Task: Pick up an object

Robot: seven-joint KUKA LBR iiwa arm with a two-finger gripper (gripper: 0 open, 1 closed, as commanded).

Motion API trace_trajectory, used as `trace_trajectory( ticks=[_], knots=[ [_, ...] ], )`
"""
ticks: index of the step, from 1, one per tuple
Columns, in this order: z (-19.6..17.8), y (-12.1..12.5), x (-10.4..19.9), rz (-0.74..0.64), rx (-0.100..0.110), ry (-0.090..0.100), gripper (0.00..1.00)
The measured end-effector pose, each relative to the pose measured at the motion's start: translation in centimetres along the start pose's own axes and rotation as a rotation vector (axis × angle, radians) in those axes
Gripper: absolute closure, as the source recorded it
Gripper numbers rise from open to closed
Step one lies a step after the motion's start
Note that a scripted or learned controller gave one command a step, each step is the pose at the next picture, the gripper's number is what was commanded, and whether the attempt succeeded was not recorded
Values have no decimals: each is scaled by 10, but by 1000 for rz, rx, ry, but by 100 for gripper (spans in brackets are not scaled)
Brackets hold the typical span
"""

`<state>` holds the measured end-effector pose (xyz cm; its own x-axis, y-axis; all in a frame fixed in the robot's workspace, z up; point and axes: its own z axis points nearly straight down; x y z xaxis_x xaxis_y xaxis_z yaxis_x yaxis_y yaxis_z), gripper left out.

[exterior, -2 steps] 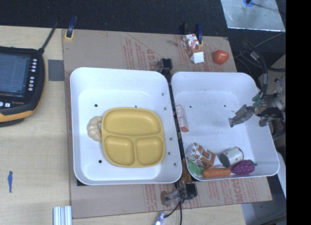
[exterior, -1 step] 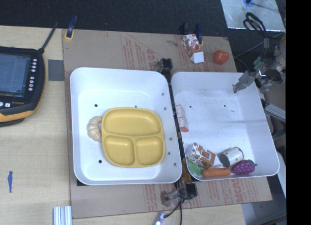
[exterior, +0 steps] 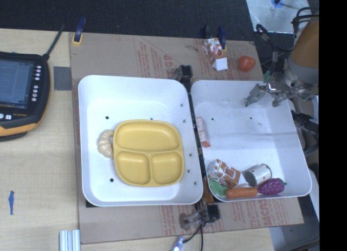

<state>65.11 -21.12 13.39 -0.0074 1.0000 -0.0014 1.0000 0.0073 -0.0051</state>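
Observation:
My gripper (exterior: 264, 100) hangs over the upper right part of the right bin (exterior: 282, 136), its two fingers spread open with nothing between them. Far below it, in that bin's near corner, lie a patterned carton (exterior: 224, 173), a silver can (exterior: 258, 174), a purple grape bunch (exterior: 271, 186), an orange carrot (exterior: 242, 192) and a green piece (exterior: 216, 188). A small pink packet (exterior: 202, 132) rests against the bin's left wall. The left bin (exterior: 97, 98) holds a yellow divided plate (exterior: 148, 151) with a beige ridged object (exterior: 104, 143) touching its left side.
Behind the bins on the cardboard stand a small carton (exterior: 215, 53) and a red tomato (exterior: 246, 63). A teach pendant (exterior: 19, 92) lies at the far left of the bench. Cables and clamps sit by the divider's ends.

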Motion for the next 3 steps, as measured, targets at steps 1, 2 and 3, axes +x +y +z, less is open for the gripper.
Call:
trace_trajectory(
  ticks=[1,2,3],
  knots=[
    [-12,1,-1,-3,-1,-1,100],
    [-23,1,-1,-6,0,-1,100],
    [-33,1,-2,-8,-1,-3,100]
  ],
)
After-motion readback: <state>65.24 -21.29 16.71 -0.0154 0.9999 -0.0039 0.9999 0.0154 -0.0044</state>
